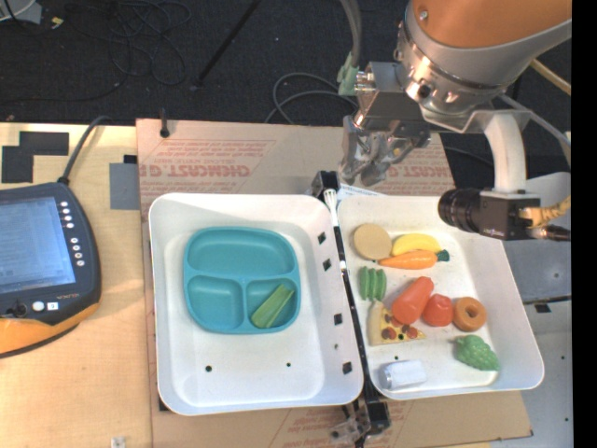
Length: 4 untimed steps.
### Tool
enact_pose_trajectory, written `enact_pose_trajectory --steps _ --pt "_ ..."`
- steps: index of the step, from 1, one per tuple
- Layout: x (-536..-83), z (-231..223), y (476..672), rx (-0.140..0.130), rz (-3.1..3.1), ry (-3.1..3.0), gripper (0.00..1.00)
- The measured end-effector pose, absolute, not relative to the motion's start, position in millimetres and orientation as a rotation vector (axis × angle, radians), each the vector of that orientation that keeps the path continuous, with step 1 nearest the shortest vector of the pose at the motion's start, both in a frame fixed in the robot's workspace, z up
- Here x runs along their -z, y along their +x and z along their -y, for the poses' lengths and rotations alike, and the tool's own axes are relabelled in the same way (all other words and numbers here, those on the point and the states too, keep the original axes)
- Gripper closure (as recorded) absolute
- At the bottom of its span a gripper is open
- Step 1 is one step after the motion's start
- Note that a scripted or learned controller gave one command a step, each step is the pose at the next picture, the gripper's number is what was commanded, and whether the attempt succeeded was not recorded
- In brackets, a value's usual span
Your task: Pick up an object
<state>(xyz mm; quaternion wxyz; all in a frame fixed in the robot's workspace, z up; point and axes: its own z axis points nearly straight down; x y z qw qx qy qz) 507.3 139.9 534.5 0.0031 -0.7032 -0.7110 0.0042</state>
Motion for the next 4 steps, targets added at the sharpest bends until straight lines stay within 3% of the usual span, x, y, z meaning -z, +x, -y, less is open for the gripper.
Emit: enact_pose_trajectory --steps 1,2,3,4 --pt "-536 -35 477.4 -0.013 2.211 -2.229 1.00" --pt "-535 -107 478.0 -0.011 2.227 -2.209 1.00" --pt "-529 -212 522.5 -0.013 2.229 -2.207 1.00" --pt "-538 -208 523.7 -0.028 2.223 -2.211 1.00"
